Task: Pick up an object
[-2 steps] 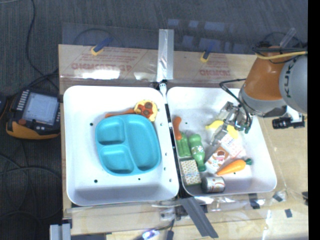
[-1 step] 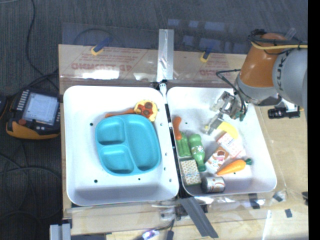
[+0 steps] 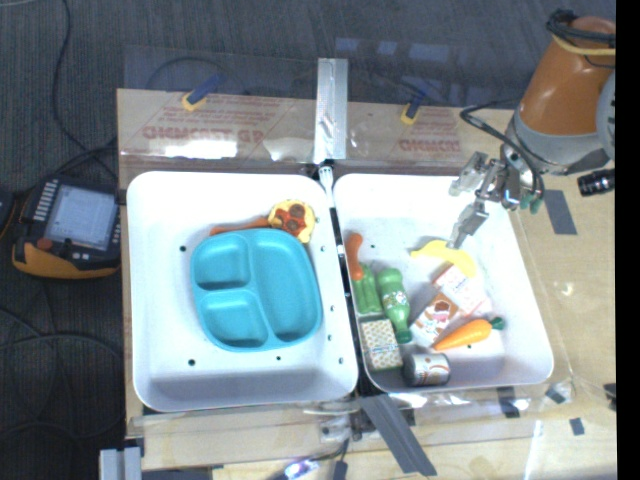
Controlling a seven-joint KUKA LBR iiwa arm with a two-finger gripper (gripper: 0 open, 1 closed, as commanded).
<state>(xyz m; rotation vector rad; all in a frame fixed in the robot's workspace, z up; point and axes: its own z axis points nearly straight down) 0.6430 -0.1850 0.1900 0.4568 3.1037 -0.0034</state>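
Observation:
My gripper (image 3: 478,200) hangs over the back right part of the right bin (image 3: 400,203), fingers spread open with nothing between them. Just below it lies a yellow banana (image 3: 446,253). In front of that are a small white and red carton (image 3: 448,308), an orange carrot (image 3: 462,334), green bottles (image 3: 392,296), an orange-red piece (image 3: 353,256) by the left wall, a patterned box (image 3: 379,343) and a can (image 3: 427,368) near the front wall.
The left bin (image 3: 160,208) holds a blue divided plate (image 3: 256,288) and a yellow and orange toy (image 3: 291,218) at its back. A handheld pendant (image 3: 68,223) lies on the floor to the left. Clear panels stand behind the bins.

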